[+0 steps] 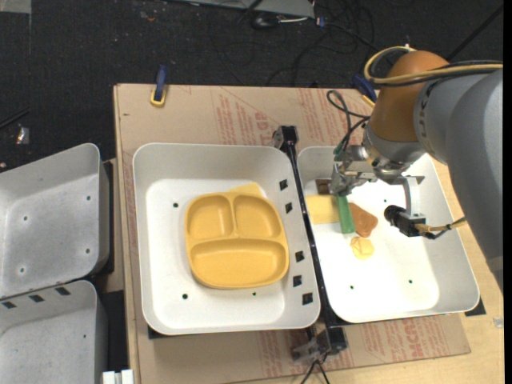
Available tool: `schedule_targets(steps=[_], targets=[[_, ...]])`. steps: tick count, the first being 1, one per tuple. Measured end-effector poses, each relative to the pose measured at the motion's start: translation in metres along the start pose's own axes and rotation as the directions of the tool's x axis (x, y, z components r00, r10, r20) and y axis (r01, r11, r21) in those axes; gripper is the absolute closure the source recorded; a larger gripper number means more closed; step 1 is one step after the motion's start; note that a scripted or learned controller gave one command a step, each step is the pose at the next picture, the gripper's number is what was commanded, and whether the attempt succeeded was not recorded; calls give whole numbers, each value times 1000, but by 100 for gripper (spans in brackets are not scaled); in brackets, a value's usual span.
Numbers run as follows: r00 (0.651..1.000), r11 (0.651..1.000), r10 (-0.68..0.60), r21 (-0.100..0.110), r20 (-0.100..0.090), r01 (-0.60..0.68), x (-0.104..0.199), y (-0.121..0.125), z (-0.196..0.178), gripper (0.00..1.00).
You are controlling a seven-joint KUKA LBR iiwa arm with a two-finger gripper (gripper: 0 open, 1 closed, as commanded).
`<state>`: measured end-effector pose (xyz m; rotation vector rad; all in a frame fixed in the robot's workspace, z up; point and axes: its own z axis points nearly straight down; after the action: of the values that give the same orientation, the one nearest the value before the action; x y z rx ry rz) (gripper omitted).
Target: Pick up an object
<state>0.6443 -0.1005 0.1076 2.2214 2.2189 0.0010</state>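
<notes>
In the right bin (416, 294), near its left wall, lie a pale yellow flat block (319, 210), a green stick (345, 215), an orange wedge-like piece (366, 221) and a small yellow lump (362, 248). My gripper (347, 179) hangs low over the back left part of this bin, just above the top end of the green stick and beside the yellow block. A small brown item (322, 186) peeks out left of the gripper. The wrist hides what lies directly beneath it.
The left bin (160, 294) holds a yellow divided plate (237, 241). A black divider (302, 222) runs between the bins. The arm's orange band (404, 94) and grey body cover the right bin's back right. A black cable connector (402, 219) hangs over that bin.
</notes>
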Motion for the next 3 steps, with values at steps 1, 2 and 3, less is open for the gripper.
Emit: schedule_targets(steps=[1,2,3], targets=[[1000,1000,1,-4,0,-1,-3,-5,-61,100],[1000,1000,0,-5,1,0,-12,-6,-110,100],[1000,1000,-4,-7,1,4,-10,-3,-175,100]])
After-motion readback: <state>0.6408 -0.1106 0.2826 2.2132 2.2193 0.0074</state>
